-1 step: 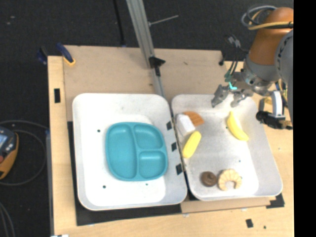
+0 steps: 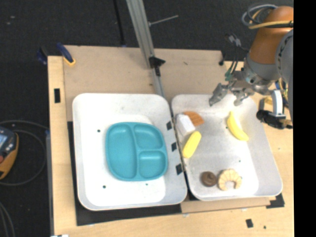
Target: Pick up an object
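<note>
The right bin (image 2: 256,181) holds several small objects. A yellow banana (image 2: 237,127) lies near its right side, and a yellow corn cob (image 2: 191,144) lies by its left wall. A white cylinder with an orange end (image 2: 186,121) sits just above the corn. A brown doughnut (image 2: 208,178) and a tan croissant-like pastry (image 2: 230,179) lie near the front. My gripper (image 2: 227,96) hangs over the bin's far edge, above and left of the banana, open with nothing between its fingers.
The left bin (image 2: 89,112) carries a teal divided plate (image 2: 137,150). A metal pole (image 2: 143,33) slants up from between the bins at the back. The wooden bench (image 2: 108,68) runs behind both bins.
</note>
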Tool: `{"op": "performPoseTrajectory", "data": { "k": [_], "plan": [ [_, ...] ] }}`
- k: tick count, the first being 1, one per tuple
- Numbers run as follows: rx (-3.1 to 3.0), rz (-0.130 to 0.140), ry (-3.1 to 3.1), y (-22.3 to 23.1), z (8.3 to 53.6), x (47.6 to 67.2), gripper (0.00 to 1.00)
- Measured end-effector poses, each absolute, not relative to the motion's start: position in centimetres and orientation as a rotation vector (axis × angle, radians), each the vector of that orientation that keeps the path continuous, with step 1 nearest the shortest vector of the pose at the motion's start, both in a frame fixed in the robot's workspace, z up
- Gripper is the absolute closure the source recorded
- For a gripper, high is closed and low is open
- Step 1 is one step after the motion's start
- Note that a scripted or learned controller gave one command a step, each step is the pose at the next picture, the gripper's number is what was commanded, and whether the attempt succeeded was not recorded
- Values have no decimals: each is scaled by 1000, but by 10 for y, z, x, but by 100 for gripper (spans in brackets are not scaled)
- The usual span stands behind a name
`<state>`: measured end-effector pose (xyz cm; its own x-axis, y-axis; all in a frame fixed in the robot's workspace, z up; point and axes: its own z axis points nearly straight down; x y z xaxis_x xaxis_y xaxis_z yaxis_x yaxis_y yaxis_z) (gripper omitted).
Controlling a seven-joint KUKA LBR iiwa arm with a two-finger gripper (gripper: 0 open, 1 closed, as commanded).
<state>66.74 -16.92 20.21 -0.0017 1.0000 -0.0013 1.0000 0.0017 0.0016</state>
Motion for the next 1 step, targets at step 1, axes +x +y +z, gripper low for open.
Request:
{"op": "performPoseTrajectory", "data": {
  "k": [1],
  "plan": [
    [2223,-5,2222,-177,145,660,0]
  ]
}}
